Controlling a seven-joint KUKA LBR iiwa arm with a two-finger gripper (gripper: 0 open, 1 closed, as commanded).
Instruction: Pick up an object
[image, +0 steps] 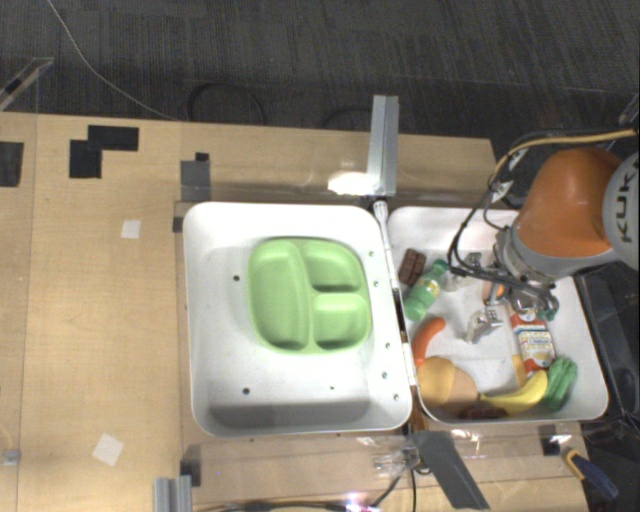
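My gripper (488, 322) hangs low over the middle of the right bin (598, 395), under the arm's orange band (565, 212). Just left of it lies an orange-red carrot (428, 335). To its right is a small white and red carton (535, 345). A green bottle (425, 293) and a brown bar (412, 265) lie at the bin's left wall. A tan bread roll (447, 380), a banana (520, 392) and a green vegetable (562, 380) lie along the front. I see nothing held in the gripper.
The left bin (210, 390) holds a green divided plate (305, 293). A metal post (384, 145) stands behind the wall between the two bins. Black cables (470, 225) loop from the arm over the right bin's back.
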